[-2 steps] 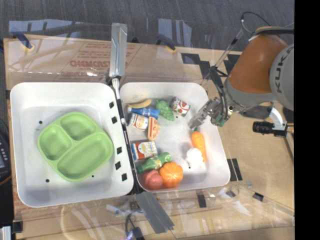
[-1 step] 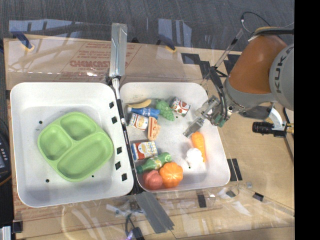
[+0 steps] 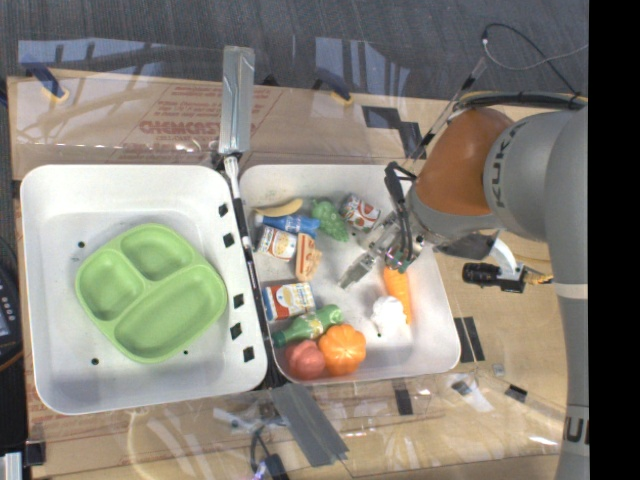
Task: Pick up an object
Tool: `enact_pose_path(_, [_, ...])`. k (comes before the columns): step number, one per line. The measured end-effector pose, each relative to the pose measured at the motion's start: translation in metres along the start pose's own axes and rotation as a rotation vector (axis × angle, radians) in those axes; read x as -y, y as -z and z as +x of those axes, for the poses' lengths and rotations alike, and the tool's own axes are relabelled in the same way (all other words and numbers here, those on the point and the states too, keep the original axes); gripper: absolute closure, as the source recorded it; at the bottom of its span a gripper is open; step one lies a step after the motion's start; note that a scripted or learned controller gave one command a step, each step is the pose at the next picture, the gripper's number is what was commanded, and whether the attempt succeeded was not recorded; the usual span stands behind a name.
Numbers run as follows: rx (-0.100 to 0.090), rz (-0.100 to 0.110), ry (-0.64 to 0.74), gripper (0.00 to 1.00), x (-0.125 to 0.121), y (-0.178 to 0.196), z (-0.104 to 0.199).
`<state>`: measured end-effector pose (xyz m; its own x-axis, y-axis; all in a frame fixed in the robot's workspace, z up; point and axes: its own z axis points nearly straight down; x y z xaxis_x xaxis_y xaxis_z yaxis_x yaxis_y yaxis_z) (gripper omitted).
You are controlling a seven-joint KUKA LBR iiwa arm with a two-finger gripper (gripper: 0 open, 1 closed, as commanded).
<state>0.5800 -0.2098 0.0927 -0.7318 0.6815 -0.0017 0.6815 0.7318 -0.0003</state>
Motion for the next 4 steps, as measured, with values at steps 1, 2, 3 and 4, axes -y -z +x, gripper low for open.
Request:
enact_pose_path(1, [0.000, -0.001, 0.264, 0.00, -0.049, 0.073, -0.054])
enact_pose_path(2, [-0.004, -0.001, 0.625, 0.00, -0.028, 0.116, -0.029])
enact_pose_path(3, [-0.003, -0.001, 0.745, 0.00, -0.084, 0.118, -0.001])
enact_pose_path(4, [-0.006, 0.000, 0.614, 0.00, -0.019, 0.096, -0.021])
